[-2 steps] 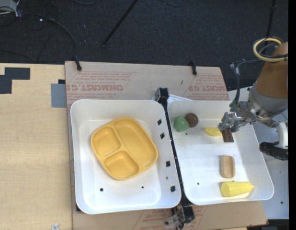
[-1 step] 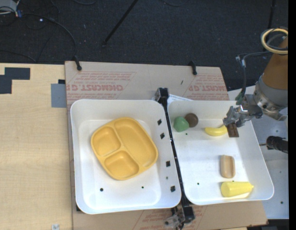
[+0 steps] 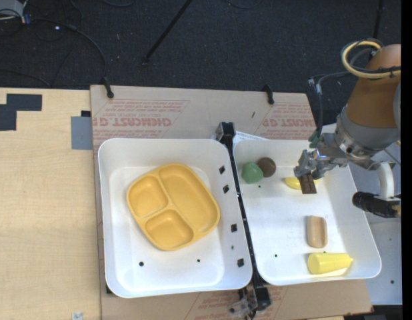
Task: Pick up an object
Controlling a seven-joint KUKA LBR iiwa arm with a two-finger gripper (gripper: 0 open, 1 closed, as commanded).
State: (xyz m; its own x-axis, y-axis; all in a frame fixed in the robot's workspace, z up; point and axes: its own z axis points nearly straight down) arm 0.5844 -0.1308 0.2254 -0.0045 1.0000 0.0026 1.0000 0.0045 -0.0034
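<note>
green ball point(image 3: 252, 173): round, right bin's upper left, touching brown ball
brown ball point(image 3: 267, 167): dark, round
yellow piece point(image 3: 293, 183): small, partly hidden
tan roll point(image 3: 317, 232): oblong, lying lengthwise
yellow cone point(image 3: 329, 263): on its side, lower right

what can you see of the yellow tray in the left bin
The yellow tray looks like smooth moulded plastic, with rounded corners and a raised rim. It is split into three compartments, two smaller and one larger, all bare. It lies flat, open side up, turned at a slant to the walls of the left bin, roughly in the middle of the floor. Only the bin floor touches it; the gripper is over the other bin.
</note>
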